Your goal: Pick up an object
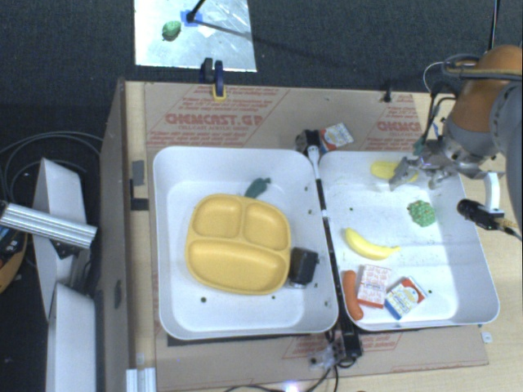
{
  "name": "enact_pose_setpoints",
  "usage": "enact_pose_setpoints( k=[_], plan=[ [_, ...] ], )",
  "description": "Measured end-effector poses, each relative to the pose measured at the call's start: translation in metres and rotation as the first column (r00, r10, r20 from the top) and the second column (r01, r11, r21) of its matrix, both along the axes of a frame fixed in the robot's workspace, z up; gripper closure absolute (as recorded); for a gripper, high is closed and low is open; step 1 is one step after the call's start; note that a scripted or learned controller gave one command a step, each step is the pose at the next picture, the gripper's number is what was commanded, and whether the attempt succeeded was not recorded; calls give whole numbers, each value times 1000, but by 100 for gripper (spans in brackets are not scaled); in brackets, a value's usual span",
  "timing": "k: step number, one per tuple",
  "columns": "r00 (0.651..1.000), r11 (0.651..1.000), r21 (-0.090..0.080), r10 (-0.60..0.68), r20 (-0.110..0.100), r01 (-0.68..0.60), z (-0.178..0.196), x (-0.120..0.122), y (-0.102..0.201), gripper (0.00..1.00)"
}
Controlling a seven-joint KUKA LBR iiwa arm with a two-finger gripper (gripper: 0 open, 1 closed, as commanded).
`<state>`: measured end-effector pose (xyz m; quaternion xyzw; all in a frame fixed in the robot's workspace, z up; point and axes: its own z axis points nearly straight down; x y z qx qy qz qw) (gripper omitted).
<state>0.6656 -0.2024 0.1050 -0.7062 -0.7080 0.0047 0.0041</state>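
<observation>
Item: yellow lemon-like piece (383, 169), lying at the far end of the right bin (466, 251), near its back wall. The gripper (413, 172) sits just beside it on the right, low over the bin floor, its fingers (400, 178) slightly spread and pointing toward the piece; nothing shows between them. Whether a fingertip touches the piece cannot be told.

Other contents, right bin: green broccoli-like lump (422, 212) just in front of the gripper; banana (369, 243) near the bin's middle, toward the divider; orange carrot-like stick (351, 294) at the near left corner; small red-and-white carton (374, 285) touching it; small blue-and-red packet (404, 296) just beside the carton.

Left bin (176, 219): yellow divided plate (239, 243) in the middle; dark green object (257, 188) beyond the plate's far edge; black block (302, 265) at the plate's right edge.

Outside the bins: small packet (335, 135) on the cardboard sheet (245, 117) behind the divider.
</observation>
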Motion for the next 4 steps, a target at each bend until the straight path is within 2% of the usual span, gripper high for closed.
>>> enact_pose_setpoints(
  k=[1, 2, 3, 4],
  plan=[
    [1000, 1000, -2, -1, 17, 1, 57, -48, -5, 0],
    [1000, 1000, 0, -2, 14, 2, -21, -59, -4, 0],
    [1000, 1000, 7, 4, -19, -4, -24, -3, 50, 0],
    [1000, 1000, 2, 1, 0, -1, 2, 0, 16, 0]
  ],
)
